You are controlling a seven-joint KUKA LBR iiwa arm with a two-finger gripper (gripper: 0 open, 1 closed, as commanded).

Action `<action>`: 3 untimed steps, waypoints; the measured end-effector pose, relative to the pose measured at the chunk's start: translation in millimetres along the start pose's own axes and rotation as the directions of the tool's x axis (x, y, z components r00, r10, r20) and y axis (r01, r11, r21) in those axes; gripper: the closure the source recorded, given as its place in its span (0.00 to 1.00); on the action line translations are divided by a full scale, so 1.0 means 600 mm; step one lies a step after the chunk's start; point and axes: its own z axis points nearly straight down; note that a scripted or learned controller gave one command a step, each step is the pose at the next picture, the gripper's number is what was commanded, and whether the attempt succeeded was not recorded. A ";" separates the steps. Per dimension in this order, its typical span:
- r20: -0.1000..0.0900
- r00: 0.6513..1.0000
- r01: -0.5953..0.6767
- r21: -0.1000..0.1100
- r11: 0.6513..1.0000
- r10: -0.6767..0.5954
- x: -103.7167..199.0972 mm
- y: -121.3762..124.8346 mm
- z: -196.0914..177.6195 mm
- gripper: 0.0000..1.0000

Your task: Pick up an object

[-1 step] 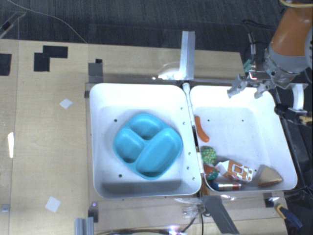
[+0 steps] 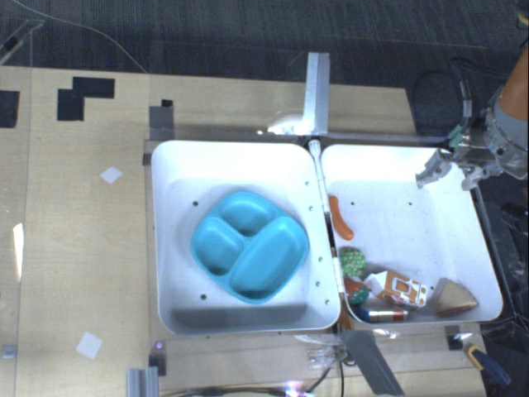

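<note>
The pick had not begun, as far as the view showed. The gripper (image 2: 453, 170) hung over the upper right corner of the right bin (image 2: 413, 238), well apart from everything lying in it. Its two fingers stood spread, with nothing between them. Nothing in the bin looked lifted or disturbed, so the whole job seemed left: choose a thing, come down on it, close, and raise it.

The things to choose from lay along the bin's left wall and lower edge. An orange sausage (image 2: 340, 219) lay just beside the divider, long and thin, apart from the rest. Below it sat a green ball (image 2: 353, 260), knobbly in look. Under that came a crowded cluster: a white carton (image 2: 400, 289) with orange print, lying flat, and a dark red-tipped marker (image 2: 384, 313) just beneath it, though the blur there made that name a guess. A brown wedge (image 2: 455, 298) rested near the lower right corner.

The left bin (image 2: 173, 222) held a blue tray (image 2: 250, 245) with three compartments.
</note>
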 end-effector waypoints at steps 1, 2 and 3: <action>-0.001 0.999 0.050 0.002 0.999 -0.050 0.033 -0.085 0.195 0.00; 0.002 0.984 0.181 -0.011 0.983 -0.181 0.018 -0.150 0.273 0.00; 0.001 0.976 0.219 -0.012 0.976 -0.219 0.000 -0.148 0.273 0.00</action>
